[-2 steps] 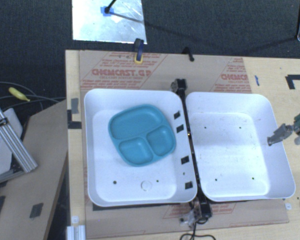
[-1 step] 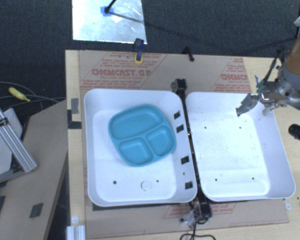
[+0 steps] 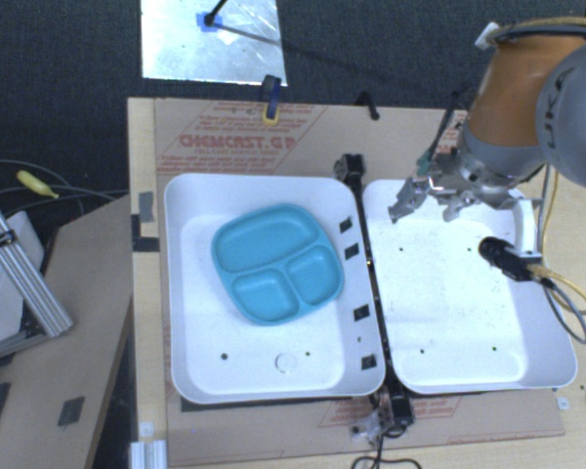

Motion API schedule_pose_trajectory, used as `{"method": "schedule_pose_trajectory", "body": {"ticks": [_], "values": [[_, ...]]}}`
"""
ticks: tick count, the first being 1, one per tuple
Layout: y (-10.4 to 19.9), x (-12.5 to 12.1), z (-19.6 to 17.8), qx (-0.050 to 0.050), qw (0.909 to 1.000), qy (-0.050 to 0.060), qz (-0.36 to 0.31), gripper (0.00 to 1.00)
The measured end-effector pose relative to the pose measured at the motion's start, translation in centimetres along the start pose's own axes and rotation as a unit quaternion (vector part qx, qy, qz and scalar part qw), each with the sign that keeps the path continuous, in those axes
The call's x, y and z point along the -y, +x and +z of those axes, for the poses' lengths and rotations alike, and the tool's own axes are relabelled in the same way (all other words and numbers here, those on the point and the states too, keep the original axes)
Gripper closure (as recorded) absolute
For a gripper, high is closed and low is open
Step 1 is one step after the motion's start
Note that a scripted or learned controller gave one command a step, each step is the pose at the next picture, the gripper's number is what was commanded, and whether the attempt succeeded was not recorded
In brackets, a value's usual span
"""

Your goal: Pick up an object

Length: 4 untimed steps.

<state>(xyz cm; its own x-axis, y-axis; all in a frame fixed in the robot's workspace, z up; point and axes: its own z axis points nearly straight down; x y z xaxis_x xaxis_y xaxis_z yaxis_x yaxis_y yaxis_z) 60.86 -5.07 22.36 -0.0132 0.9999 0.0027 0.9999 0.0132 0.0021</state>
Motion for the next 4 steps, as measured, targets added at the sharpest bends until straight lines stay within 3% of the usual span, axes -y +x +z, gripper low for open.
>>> {"method": "schedule_pose_trajectory", "body": {"ticks": [1, 2, 3, 4], "values": [[7.4, -6.4, -3.4, 0.001, 1.0000, -0.005, 0.001, 0.00], [7.8, -6.1, 2.2, 0.001, 1.0000, 0.001, 0.004, 0.00], [11.3, -6.2, -2.8, 0.001, 1.0000, 0.000, 0.004, 0.00], [18.1, 0.7, -8.3, 0.001, 1.0000, 0.001, 0.004, 0.00]]}}
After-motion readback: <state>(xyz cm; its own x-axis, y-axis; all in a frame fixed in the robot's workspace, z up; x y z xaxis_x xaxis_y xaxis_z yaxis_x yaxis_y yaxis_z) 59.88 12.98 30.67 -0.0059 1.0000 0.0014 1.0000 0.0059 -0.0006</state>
